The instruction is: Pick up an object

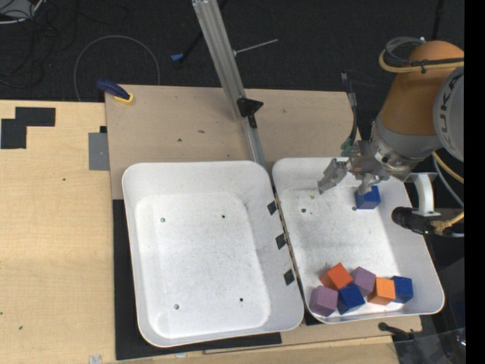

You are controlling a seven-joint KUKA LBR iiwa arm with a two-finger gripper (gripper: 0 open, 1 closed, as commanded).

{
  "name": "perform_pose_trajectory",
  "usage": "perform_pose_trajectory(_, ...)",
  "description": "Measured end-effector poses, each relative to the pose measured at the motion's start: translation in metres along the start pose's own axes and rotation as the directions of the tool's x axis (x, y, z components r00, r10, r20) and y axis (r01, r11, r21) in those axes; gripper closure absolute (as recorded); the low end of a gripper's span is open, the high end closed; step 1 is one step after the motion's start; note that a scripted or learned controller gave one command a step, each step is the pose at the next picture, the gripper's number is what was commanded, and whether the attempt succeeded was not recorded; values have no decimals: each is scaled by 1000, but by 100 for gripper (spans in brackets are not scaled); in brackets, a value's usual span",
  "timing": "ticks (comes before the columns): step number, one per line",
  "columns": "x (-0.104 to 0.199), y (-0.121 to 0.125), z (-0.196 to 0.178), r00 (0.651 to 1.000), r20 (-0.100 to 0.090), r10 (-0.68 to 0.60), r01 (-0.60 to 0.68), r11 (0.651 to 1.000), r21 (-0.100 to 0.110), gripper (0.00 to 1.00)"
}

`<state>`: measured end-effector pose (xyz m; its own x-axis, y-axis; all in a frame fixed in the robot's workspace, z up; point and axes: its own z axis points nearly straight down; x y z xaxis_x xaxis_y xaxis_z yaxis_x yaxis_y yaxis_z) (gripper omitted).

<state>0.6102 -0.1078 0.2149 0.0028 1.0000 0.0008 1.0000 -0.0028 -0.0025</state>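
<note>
My gripper (pixel 350 179) hangs over the far part of the right bin (pixel 326 226), its two grey fingers spread open. A small blue cube (pixel 368 197) lies on the bin floor just below and beside the right finger, not between the fingers. In the bin's near right corner several blocks sit together: an orange one (pixel 336 276), a purple one (pixel 324 299), a blue one (pixel 351 297), a second purple one (pixel 365 280), another orange one (pixel 386 288) and another blue one (pixel 402 287).
The left bin (pixel 197 252) stands beside the right one, with black clips (pixel 280 240) along the shared rim. A slanted aluminium bar (pixel 227 67) rises behind the bins. A blue clamp (pixel 114 89) rests at the bench's far left corner.
</note>
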Motion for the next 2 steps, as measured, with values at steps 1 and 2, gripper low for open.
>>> perform_pose_trajectory(1,4,43,-129,1000,2,-5,5,1000,-11,0)
perform_pose_trajectory(2,-87,6,-40,1000,2,5,-5,1000,8,0)
